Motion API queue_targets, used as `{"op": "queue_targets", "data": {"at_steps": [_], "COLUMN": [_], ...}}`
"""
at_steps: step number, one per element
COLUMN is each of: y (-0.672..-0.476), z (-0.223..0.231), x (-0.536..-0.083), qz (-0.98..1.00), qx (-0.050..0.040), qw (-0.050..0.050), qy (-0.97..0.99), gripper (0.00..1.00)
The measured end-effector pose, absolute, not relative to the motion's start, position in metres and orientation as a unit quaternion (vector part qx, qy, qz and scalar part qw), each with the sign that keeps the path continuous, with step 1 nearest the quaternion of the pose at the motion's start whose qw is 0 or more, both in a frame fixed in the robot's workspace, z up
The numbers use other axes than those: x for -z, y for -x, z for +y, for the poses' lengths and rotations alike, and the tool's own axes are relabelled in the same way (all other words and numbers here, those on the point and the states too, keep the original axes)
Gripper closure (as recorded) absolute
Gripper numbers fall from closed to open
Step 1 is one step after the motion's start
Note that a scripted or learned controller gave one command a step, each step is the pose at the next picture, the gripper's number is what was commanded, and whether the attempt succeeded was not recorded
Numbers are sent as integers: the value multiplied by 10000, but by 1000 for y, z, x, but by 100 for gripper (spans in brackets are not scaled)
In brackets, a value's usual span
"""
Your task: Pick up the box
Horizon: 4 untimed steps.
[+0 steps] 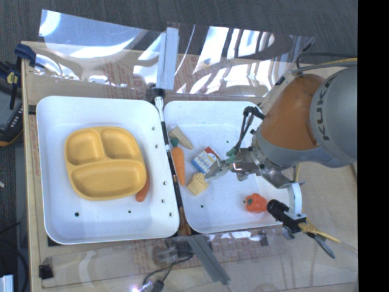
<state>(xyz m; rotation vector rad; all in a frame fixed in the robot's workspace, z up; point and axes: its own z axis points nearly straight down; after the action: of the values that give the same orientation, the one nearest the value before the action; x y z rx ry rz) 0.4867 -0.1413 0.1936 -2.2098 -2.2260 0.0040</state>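
Arm (304, 123) above right bin (200, 224); box (205, 160) just left of jaws, state unclear.

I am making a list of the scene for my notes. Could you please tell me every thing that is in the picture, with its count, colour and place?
bins: 2, white, side by side on the bench
divided plate: 1, yellow, in the left bin
sausage-like piece: 1, red-orange, left bin, at the plate's lower right edge
box: 1, blue, white and red, middle of the right bin
carrot: 1, orange, right bin, along its left wall
beige piece: 1, right bin, above the carrot
pale yellow block: 1, right bin, below the box
pepper-like toy: 1, red-orange, right bin, lower right
arm: 1, grey and orange, from the right
pincer: 1, beside the box
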Motion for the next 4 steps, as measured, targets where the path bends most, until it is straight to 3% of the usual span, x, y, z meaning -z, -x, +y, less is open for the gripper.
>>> {"op": "queue_targets", "data": {"at_steps": [1, 2, 3, 4], "y": [-556, -557, -557, -575], "z": [-152, -154, -154, -181], "x": [-96, -107, -107, -96], "qz": [-7798, -7807, -7808, -7770], "qx": [16, 7, 7, 12], "qw": [-28, -50, -51, -31], "qy": [6261, 6248, 6247, 6295], "gripper": [0, 100, 0, 0]}}
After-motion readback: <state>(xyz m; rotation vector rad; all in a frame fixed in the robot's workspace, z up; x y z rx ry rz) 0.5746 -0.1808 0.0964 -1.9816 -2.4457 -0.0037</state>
